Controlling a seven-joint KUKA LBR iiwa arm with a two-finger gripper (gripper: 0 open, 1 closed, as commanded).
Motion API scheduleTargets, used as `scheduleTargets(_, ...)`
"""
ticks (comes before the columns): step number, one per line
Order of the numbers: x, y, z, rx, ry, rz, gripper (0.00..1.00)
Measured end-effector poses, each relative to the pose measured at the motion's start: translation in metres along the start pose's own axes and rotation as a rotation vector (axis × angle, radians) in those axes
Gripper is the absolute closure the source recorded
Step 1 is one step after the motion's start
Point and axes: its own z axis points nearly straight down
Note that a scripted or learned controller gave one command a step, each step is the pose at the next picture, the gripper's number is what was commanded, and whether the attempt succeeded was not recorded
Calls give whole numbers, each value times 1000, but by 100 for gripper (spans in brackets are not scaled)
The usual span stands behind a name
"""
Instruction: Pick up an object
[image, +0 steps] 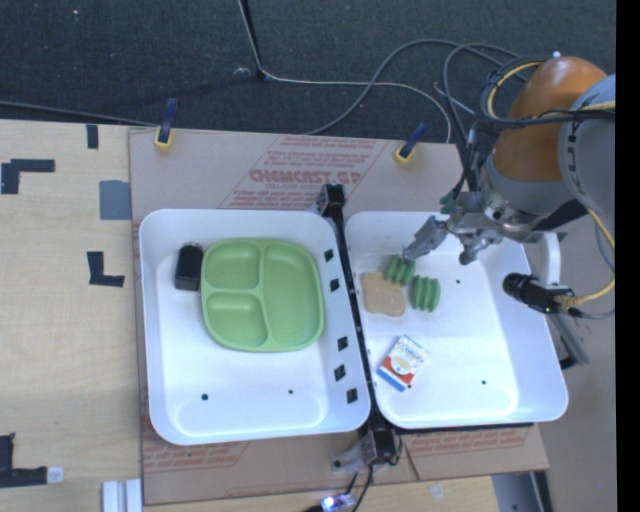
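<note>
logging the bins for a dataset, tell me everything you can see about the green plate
The green plate is a pale green divided tray with rounded corners and three compartments: two smaller ones side by side along its far edge and one wide one nearer the camera. It looks like smooth moulded plastic. It lies flat and right side up in the left bin, slightly rotated, with nothing in its compartments. A small black object sits against its left edge.

Robotics lab or test bench. Two white bins (160, 330) side by side on a cardboard sheet (290, 170), held at its far edge by yellow clamps (164, 136). Loose cables (330, 100) trail over dark carpet (100, 50) beyond the bench. Black tape marks (100, 270) on the wooden benchtop (50, 350) at left. Industrial arm (550, 120) at right.
</note>
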Motion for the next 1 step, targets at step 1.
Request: scheduleTargets(1,0,2,-6,-11,-2,-2,0)
